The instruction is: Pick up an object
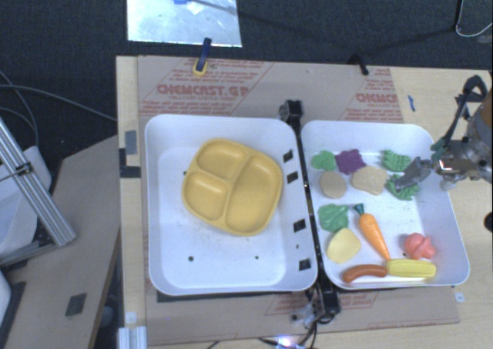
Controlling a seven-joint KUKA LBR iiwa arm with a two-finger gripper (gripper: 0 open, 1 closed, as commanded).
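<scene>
since the task names no particular piece, i judge my target to be the green leafy toy [402,187] lying right under my gripper [406,179], near the right bin's [454,251] far-right corner. my fingers look spread a little, one tip on each side of that piece, pinching nothing as yet (the view is too small and blurred to be sure of the gap).

i expect the toy to be light, hollow plastic, stiff enough not to crush, with a bumpy surface that should give some grip but a rounded form that could squirt out of a shallow pinch. across its narrow middle seems the best hold, low down.

room is tight. a second green leafy piece [396,160] sits just beside it toward the far wall, and the tan bread-like piece [369,179] lies near on the left. the bin's right wall is close on my arm's side, so straight up looks like the cleanest way out.

elsewhere in this bin are a purple piece [350,160], a round tan piece [333,183], a carrot [373,233], a corn cob [410,268] and a sausage [363,271] along the near rim. the left bin [166,209] holds a yellow divided plate [232,186], with open floor around it.
</scene>
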